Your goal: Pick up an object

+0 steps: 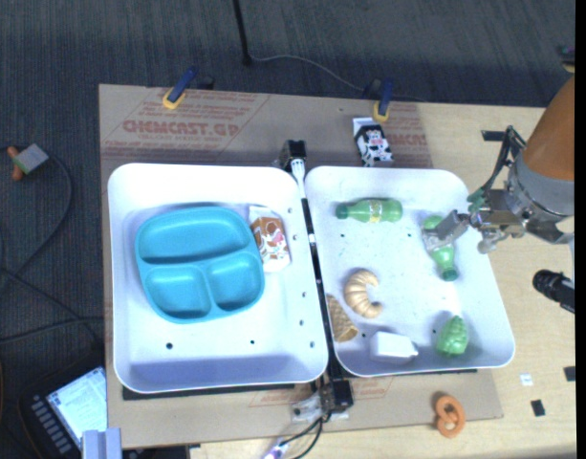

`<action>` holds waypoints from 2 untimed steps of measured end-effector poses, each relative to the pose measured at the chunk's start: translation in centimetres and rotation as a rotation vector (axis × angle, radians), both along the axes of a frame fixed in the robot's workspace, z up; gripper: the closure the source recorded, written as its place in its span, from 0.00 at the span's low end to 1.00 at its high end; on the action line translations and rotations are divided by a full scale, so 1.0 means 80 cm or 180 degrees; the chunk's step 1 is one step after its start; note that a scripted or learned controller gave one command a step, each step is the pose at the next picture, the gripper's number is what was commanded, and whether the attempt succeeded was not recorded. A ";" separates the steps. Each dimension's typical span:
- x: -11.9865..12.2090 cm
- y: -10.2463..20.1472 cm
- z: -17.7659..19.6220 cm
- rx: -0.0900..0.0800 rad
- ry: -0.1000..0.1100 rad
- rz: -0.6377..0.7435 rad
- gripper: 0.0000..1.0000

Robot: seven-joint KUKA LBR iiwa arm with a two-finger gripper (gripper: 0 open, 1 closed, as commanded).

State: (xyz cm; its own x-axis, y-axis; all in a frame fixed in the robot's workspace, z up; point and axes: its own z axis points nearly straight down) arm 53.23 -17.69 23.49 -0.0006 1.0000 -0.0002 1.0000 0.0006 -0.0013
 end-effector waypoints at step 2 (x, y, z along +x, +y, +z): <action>0.051 0.080 -0.184 -0.0003 -0.0032 0.0005 0.00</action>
State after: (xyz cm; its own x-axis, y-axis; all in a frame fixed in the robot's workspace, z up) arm 57.29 -11.30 8.75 -0.0022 1.0000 -0.0013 1.0000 0.0022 0.0088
